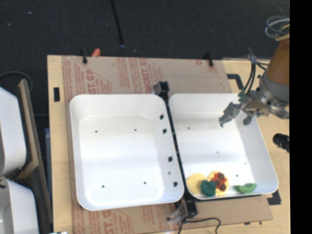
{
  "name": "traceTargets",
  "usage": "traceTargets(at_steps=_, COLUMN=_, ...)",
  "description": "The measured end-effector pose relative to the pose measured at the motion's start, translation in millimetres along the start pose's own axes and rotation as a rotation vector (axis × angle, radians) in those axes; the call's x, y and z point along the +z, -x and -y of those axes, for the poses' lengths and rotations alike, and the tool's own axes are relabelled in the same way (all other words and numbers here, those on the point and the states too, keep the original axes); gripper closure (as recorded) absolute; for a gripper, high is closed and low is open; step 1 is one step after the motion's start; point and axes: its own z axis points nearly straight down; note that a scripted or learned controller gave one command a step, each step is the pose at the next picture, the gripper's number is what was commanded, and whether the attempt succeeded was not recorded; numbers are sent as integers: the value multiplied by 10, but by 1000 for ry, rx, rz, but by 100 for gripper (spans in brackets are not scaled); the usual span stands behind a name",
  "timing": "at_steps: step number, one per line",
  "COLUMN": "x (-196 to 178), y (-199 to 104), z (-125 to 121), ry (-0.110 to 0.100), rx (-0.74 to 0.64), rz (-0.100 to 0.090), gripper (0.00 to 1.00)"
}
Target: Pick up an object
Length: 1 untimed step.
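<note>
Dark carpet surrounds the bench (58,82), where a cardboard sheet carries two white bins. Nothing lies in the left bin (122,104); the right bin (204,101) has its objects bunched in the near corner: a yellow piece (195,182), a teal one (208,188), a red-and-yellow one (219,178) and a green one (245,187). The pincer (237,114) hangs released and empty over the far part of that bin, well apart from them. Because the objects touch each other and crowd the wall, a descent could likely strike the rim, or the fingers may close on two things and slip.
</note>
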Motion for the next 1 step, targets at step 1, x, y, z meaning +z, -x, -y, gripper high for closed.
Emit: traceTargets(at_steps=1, x=1490, y=68, z=163, ry=-12, rx=1, rz=-2, gripper=0)
